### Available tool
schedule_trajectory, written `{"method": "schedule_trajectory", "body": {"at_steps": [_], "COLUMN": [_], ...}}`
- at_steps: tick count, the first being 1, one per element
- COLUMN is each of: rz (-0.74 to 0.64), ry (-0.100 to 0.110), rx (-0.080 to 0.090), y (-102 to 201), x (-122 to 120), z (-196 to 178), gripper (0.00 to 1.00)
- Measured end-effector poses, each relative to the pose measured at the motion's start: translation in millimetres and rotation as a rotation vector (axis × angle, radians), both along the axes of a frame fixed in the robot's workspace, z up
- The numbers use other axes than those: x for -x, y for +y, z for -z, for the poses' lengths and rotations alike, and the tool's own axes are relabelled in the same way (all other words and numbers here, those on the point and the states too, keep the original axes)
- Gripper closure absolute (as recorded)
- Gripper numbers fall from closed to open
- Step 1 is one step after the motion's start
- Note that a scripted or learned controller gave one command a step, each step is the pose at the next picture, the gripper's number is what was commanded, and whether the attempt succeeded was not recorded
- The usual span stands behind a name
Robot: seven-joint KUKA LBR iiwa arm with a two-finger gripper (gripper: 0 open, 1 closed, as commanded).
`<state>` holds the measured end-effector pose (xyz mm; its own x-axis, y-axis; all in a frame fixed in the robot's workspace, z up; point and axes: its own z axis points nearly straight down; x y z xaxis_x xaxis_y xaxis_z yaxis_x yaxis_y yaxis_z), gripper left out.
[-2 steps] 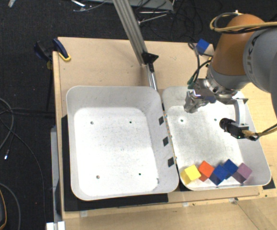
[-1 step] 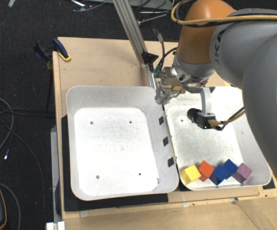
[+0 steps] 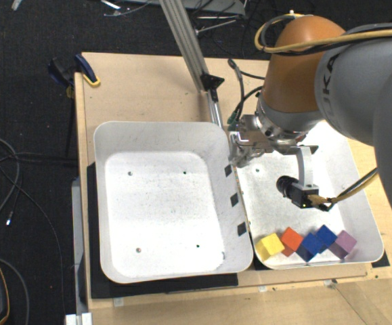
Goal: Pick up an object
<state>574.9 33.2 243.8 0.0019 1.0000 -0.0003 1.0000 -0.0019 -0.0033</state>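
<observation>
Four small blocks sat in a row in the right bin (image 3: 358,175), along its near wall w/ the row's long axis running left-right: yellow block (image 3: 270,246) at the left end by the bin's near-left corner, then orange block (image 3: 291,240), blue block (image 3: 317,242), and purple block (image 3: 344,244) at the right end. Neighbours touched or nearly so; each was cube-like, no clear pointing direction. Gripper (image 3: 244,152) hung near that bin's far-left rim, well apart from the row; can't tell its state. A black fitting on the arm's wrist (image 3: 297,191) sat over the bin's middle, btwn gripper and blocks. Left bin (image 3: 107,181) lay just beside.
</observation>
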Motion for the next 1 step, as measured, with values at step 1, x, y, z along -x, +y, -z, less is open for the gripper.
{"method": "schedule_trajectory", "body": {"at_steps": [1], "rz": [0.002], "ry": [-0.002], "rx": [0.001], "y": [-26.3], "x": [2.5], "z": [1.6], "gripper": [1.0]}}
